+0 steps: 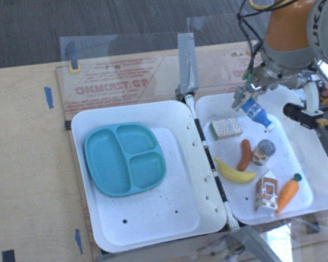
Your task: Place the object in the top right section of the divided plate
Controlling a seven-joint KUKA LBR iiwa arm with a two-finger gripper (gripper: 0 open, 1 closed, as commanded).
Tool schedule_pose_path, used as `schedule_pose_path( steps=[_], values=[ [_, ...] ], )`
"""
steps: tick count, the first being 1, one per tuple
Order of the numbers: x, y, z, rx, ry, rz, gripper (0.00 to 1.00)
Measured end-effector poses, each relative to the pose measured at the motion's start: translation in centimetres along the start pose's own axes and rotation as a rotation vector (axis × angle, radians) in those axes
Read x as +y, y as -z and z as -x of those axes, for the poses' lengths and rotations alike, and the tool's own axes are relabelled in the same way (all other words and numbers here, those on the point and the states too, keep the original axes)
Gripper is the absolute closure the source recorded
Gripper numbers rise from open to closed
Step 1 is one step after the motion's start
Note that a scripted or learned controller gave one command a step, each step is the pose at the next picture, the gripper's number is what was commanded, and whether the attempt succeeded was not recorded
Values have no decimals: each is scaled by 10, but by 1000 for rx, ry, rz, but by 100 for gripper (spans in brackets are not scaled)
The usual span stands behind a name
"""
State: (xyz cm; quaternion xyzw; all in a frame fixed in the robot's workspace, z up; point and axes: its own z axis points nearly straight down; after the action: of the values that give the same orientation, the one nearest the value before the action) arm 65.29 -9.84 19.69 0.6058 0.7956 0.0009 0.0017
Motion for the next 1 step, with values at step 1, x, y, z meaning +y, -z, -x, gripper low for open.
schedule_pose_path(
  steps=[1],
  values=[
    [-95,-12,-90,3,73,-4,100]
  ],
)
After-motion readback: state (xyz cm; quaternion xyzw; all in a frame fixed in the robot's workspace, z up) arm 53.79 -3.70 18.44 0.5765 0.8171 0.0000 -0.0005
